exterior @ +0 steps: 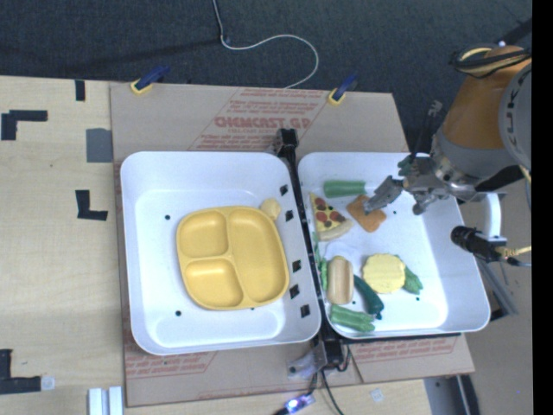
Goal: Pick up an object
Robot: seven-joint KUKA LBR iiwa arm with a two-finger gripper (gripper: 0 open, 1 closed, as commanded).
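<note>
Tool [381, 201] state unclear above one orange wedge [368, 213]; one pizza slice [329, 217], one yellow tray [231, 257], two bins [138, 232].

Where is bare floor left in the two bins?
Left bin: a white margin rings the yellow tray. Right bin: open along the right wall, past the yellow item. Crowded by the divider: pizza slice, hot dog, greens.

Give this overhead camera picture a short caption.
Gripper poised over an orange wedge in the right bin, beside toy food.
</note>
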